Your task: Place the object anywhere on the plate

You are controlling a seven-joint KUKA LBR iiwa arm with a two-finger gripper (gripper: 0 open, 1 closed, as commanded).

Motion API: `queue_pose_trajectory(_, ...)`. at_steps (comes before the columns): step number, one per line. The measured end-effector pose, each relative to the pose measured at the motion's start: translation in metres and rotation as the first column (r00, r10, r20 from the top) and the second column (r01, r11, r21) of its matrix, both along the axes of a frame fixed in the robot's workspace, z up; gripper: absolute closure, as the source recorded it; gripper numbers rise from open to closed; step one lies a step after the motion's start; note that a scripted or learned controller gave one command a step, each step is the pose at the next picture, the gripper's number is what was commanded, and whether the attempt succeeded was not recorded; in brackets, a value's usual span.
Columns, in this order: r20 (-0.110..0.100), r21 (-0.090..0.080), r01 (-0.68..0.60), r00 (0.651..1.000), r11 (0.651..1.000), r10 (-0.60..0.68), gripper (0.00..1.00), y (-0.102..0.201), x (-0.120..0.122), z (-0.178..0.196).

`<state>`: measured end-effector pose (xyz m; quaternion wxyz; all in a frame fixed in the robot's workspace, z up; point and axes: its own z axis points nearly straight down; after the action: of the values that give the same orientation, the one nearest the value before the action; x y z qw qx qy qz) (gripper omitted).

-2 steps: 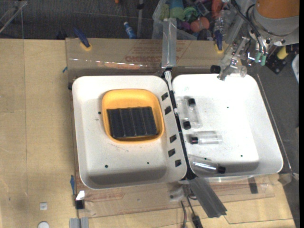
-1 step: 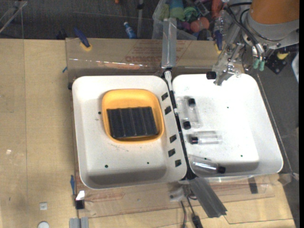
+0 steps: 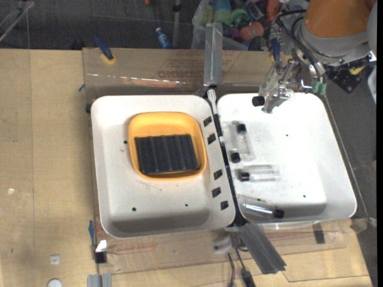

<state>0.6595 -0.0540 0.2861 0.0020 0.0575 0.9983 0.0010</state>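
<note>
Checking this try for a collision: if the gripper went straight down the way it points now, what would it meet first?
The gripper hangs over the back left corner of the right bin. Straight down, it would probably meet bare white bin floor first. The nearest clear vial lies a little nearer the camera, seemingly off that line, though depth is unclear.

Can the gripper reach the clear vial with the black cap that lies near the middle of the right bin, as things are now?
Probably yes. The gripper hangs over the far edge of the right bin, and the clear vial lies flat on the open bin floor, apart from the other vials, with nothing over it.
</note>
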Motion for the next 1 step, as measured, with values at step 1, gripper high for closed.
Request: queue_pose_trajectory(1,0.001,-0.001,-0.330,0.944,0.944,0.330,1.00,0.0030,0.0025,-0.0122)
